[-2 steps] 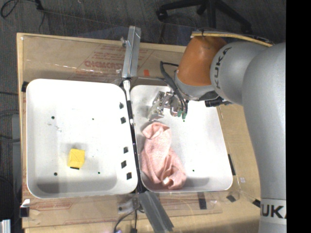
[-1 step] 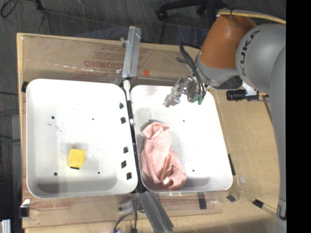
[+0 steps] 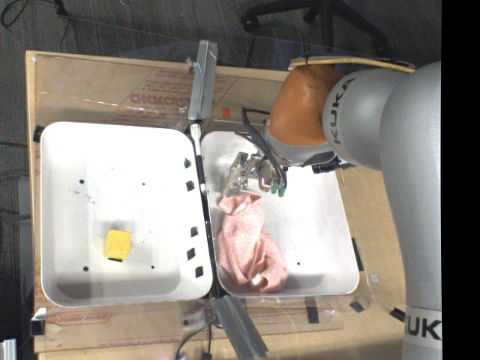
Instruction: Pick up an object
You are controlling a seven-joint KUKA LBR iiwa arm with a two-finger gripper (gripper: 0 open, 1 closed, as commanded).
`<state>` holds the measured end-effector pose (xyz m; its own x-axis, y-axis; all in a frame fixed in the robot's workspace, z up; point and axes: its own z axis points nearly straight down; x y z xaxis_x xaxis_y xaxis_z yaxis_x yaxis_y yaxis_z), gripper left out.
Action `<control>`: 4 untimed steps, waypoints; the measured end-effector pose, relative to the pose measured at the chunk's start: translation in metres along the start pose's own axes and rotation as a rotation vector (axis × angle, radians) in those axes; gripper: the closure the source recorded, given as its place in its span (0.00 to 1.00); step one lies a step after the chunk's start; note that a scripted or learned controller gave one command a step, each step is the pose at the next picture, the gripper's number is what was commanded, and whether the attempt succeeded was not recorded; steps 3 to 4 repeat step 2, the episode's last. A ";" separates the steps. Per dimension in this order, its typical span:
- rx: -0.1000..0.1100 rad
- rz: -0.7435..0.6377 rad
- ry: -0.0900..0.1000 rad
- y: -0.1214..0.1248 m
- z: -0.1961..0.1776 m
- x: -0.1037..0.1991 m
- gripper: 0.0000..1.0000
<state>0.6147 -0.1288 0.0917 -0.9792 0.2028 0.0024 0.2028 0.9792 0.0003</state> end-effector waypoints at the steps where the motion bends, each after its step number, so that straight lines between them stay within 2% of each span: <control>1: 0.001 -0.080 -0.007 -0.021 -0.117 -0.035 1.00; 2: 0.001 -0.416 -0.005 -0.054 -0.002 0.000 1.00; 4: 0.001 -0.416 -0.005 -0.054 -0.002 0.000 1.00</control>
